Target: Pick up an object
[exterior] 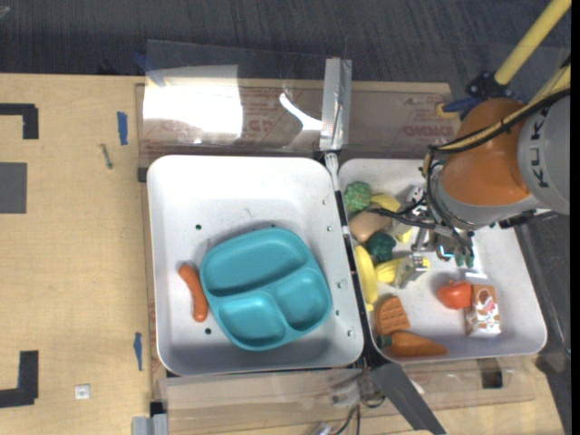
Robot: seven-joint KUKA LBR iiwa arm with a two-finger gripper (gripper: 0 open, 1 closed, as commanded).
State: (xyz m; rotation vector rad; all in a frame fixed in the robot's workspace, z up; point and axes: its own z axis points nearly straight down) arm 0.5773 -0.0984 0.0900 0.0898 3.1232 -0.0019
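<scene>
the gripper (419,263) is seen low over the middle of the right bin (526,329), hung from the grey arm (544,166) with its orange band, which enters from the right edge of the view. the metal parts of the gripper are set among a cluster of toy food, and how far they are spread, or whether anything is held between them, cannot be told from this slanted view; nothing is clearly seen clamped in them.

along the left wall of the right bin a green broccoli piece (356,194) is placed near the far left corner, with a tan rounded piece (364,225) just beside it and a dark green piece (381,246) next to that. a yellow banana (364,275) is laid along the left wall, and a small yellow piece (386,203) is found near the far side. the gripper is just beside the dark green piece and the banana; contact cannot be confirmed.

toward the near edge of the right bin a brown waffle-like piece (392,314) and an orange carrot (418,343) are laid. a red tomato (454,294) and a small carton (485,313) are set near the right side, close together.

in the left bin (172,184) a teal divided tray (265,286) is placed near the middle, and an orange sausage (193,291) is laid just beside its left edge.
</scene>
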